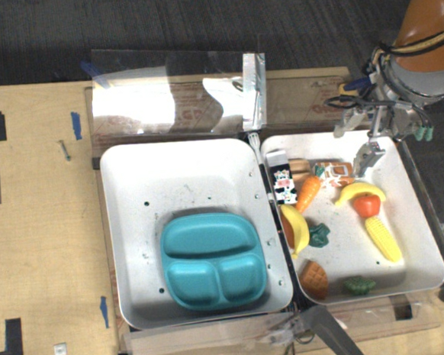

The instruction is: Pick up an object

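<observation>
Landmark: you can take the right bin as your reference; every place below is given against it.

Arm: you see the grey arm with its orange band coming in over the far right corner of the right bin.

Gripper: it hangs over the far part of the right bin, just inside its far wall. You cannot tell from this view how wide the claw stands, and nothing shows clearly between its tips.

Banana: the yellow curved piece lies on the bin floor just nearer you than the gripper, touching the red tomato.

Corn cob: it lies tilted, running from the tomato toward the near right corner of the bin.

Carrot: the orange piece lies slanted near the bin's left wall, in its far half.

Small carton: the black-and-white box leans against the left wall of the bin, beside the carrot.

Second yellow fruit: it sits against the left wall at mid-depth, with a dark green piece touching it.

Near edge: you see a brown-orange item at the near left corner and a green leafy piece by the near wall.

Left bin: it stands just beside the right bin and holds a teal divided tray.
</observation>
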Controlling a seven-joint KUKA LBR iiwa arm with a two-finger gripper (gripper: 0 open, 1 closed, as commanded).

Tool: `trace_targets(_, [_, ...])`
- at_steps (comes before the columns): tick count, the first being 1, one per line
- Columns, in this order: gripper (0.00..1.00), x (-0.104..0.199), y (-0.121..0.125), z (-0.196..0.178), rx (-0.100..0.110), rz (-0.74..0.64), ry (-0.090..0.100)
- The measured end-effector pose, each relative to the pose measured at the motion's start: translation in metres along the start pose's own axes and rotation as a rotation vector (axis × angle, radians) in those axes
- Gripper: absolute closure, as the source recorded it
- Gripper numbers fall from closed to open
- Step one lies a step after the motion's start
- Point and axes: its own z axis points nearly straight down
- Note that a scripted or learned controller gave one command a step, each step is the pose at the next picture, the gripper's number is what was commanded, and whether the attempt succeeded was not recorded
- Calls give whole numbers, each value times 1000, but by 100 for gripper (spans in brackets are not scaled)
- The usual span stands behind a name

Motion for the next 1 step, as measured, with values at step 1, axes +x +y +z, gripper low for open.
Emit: trace_targets(1, [0, -17, -6, 148, 1, -273, -7])
